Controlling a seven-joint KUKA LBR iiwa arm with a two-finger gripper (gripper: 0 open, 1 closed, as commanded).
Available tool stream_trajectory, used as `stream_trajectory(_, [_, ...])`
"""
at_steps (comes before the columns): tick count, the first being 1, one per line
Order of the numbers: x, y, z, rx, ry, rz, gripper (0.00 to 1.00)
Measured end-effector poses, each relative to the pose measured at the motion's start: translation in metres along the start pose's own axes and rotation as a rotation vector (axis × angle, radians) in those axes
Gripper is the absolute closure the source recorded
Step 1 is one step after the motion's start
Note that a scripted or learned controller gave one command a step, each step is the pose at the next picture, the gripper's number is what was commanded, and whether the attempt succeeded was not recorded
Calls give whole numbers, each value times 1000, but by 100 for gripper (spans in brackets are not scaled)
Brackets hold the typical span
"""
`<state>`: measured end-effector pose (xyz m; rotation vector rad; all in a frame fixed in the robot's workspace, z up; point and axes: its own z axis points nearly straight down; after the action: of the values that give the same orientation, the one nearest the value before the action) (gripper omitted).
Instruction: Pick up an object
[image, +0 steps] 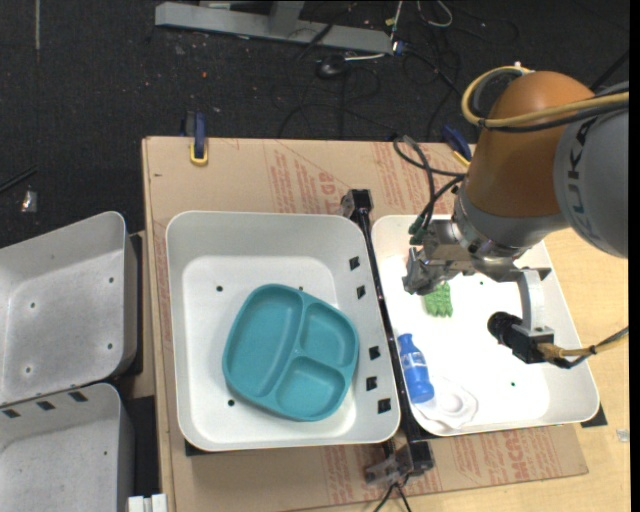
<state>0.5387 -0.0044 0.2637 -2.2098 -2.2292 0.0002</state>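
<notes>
Objects for picking were seen in the right bin (560, 395): nearest, at its 7 o'clock corner, a white object (452, 406) touched by a blue bottle (414, 368), and farther back, toward 11 o'clock, a green knobbly piece (438, 300) just under the gripper (428, 275). How the gripper was set could not be told. A straight descent centred on the green piece would be judged best, the teal divided plate (290, 352) in the left bin (190, 300) at 9 o'clock being left alone.

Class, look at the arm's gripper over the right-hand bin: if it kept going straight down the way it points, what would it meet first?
Most likely the small green object, which lies right at the gripper; beneath it is the right bin floor. Depth is hard to judge from one view.
</notes>
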Motion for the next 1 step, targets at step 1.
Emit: stream_trajectory(1, [42,-10,12,0,-1,2,100])
